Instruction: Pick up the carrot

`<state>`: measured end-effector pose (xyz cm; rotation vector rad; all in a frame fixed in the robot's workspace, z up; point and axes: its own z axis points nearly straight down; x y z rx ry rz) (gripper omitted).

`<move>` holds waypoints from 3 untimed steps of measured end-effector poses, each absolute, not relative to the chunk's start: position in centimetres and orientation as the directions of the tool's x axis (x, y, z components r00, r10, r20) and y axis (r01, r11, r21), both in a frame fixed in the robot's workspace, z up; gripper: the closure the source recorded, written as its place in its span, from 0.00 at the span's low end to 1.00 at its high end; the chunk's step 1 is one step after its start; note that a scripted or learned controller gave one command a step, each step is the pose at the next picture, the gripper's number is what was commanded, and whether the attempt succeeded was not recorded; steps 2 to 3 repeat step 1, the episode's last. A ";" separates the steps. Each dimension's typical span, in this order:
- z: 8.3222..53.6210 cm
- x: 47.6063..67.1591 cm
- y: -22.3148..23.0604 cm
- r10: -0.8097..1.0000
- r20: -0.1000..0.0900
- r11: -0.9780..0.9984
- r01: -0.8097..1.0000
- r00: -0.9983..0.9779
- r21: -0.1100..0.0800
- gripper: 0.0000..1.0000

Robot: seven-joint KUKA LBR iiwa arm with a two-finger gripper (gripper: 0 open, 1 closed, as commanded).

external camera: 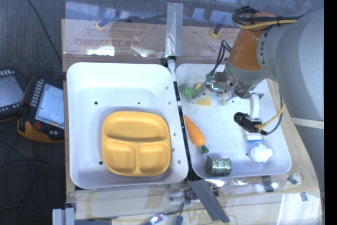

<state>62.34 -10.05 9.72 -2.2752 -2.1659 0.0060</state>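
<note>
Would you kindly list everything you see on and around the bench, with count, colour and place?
Bins: two, white, side by side on the bench; left bin, right bin.
Divided plate: one, yellow, lying in the left bin.
Carrot: one, orange with a green tip, in the right bin along its left wall.
Can: one, green and metallic, on its side near the right bin's front edge.
Small green and yellow pieces: a few, in the right bin's far left part; too small to identify.
White object: one, in the right bin's front right part.
Handheld pendant: one, dark with orange trim, on the floor left of the bench.
Arm: one, grey with an orange band, over the right bin.
Gripper: one, near the small pieces, away from the carrot.
</note>
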 end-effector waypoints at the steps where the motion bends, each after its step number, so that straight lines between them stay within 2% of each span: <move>1: 9.1 56.2 -15.3 0.995 -0.001 0.104 0.994 -0.104 0.015 0.00; 3: 9.1 56.2 -15.3 0.995 -0.001 0.104 0.994 -0.104 0.015 0.00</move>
